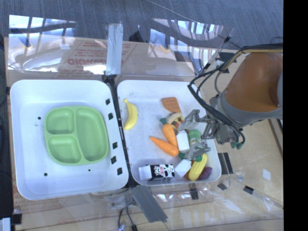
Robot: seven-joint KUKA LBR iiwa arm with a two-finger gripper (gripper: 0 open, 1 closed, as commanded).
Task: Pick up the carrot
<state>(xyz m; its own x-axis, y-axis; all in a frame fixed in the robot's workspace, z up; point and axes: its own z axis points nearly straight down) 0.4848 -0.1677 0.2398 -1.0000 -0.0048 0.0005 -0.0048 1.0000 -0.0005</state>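
Two bins: white, shallow, side by side on the bench (250,196); listing runs near edge first, then back.
Milk carton (156,172): cow-print box lying flat at the near wall of the right bin (144,88), nearest item to the camera.
Corn (198,167): yellow cob in the near right corner, w/ a dark purple piece (206,173) just beside it on the right.
White block (183,167): small, touching the corn's left side.
Carrot (164,146): orange, lying at a slant on the bin floor, tip toward the left, approx mid-bin; a second orange carrot-like piece (169,133) sits just behind it, touching or nearly so (can't tell which).
Gripper (188,141): low over the right side of the right bin, amid the toy pile; a white piece and a green piece sit right at the fingers, but whether the fingers are parted or closed — can't tell, too cluttered.
Carrot vs gripper: carrot is just left of the gripper, not seen between its fingers.
Banana (130,114): yellow, alone by the left wall of the right bin.
Green plate (77,134): 3-compartment tray, middle of the left bin (24,167).
Cracker (171,104): orange-brown square, toward the far side of the right bin.
Arm (255,88): grey w/ orange band, coming in from the right, black cables looped above it.
Cardboard (72,57): flat sheet behind the bins, grey tape strip across it.
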